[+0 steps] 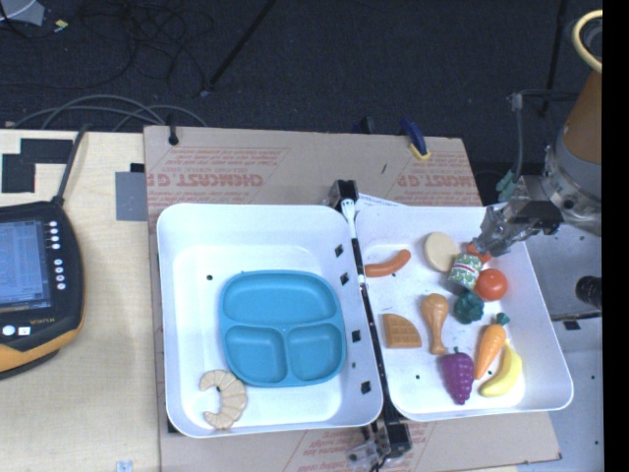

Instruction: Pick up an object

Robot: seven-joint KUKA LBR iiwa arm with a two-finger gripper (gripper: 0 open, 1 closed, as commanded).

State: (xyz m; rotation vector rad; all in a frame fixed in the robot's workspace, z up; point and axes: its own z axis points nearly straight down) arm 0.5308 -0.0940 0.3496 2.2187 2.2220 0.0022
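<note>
The right bin [550, 362] holds several toy foods: a sausage [386, 263], a cream round piece [440, 252], a small can [465, 270], a red tomato [491, 284], a dark green piece [469, 308], a drumstick [435, 320], a waffle wedge [401, 330], purple grapes [456, 376], a carrot [489, 348] and a banana [503, 374]. My gripper [494, 234] hangs over the bin's upper right part, just above and right of the can and tomato. Nothing is visibly lifted.
The left bin [187, 254] holds a blue divided plate [282, 325] and a croissant [224, 398] at its front left. A control pendant [34, 273] lies on the bench at far left. Cardboard [295, 170] lies under both bins.
</note>
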